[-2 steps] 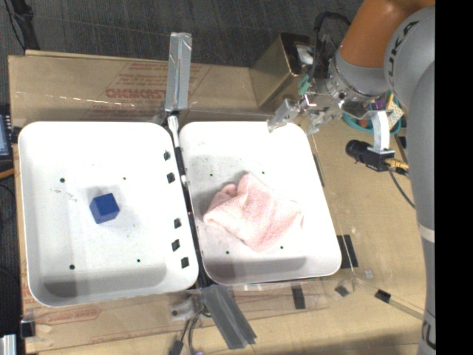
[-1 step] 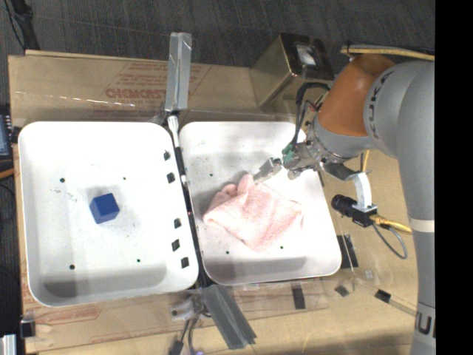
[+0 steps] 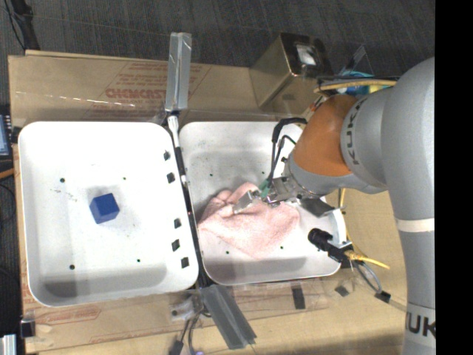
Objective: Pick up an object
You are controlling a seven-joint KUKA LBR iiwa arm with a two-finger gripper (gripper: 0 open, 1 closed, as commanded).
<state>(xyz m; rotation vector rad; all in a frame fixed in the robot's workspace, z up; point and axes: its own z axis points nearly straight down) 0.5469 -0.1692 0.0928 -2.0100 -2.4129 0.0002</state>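
- Where the arm [image 3: 384, 139] reaches in from the right of the frame, its tool [image 3: 255, 198] is low over the right bin [image 3: 222, 135], right of centre.
- The tool touches the upper edge of a crumpled pink cloth [image 3: 247, 224]; whether it is spread or pinching a fold cannot be told, since the wrist and cloth hide the tips.
- The cloth lies in the lower middle of the right bin, spreading toward its lower wall.
- A blue cube [image 3: 104, 207] sits alone in the left bin [image 3: 44, 146], left of centre, well apart from the tool.
- Both bins rest side by side on the surface [image 3: 89, 87].
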